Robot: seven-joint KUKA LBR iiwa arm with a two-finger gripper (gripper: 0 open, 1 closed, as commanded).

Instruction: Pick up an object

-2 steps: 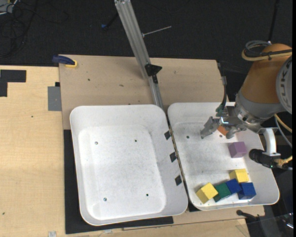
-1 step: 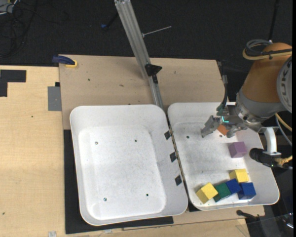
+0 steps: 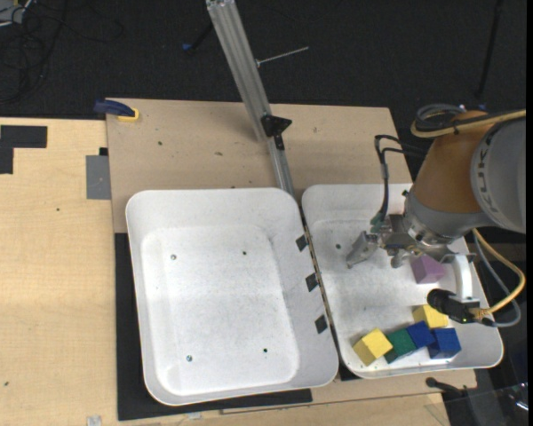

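My gripper [image 3: 377, 250] hangs over the middle of the right bin [image 3: 338, 204], its fingers spread open with nothing between them. A purple block [image 3: 424, 268] lies just to its right, partly hidden under the wrist. Near the bin's front right corner sits a cluster of blocks: a yellow block [image 3: 371, 345], a green block [image 3: 400, 343], two blue blocks [image 3: 419, 333] [image 3: 445, 344] and a second yellow block [image 3: 431, 316]. All of these lie apart from the gripper, toward the front.
The left bin [image 3: 151, 216] lies beside the right one, with black clips [image 3: 311, 280] along the shared edge. A slanted aluminium rail [image 3: 249, 87] rises behind the bins. Cables [image 3: 506, 295] loop off the arm at the right.
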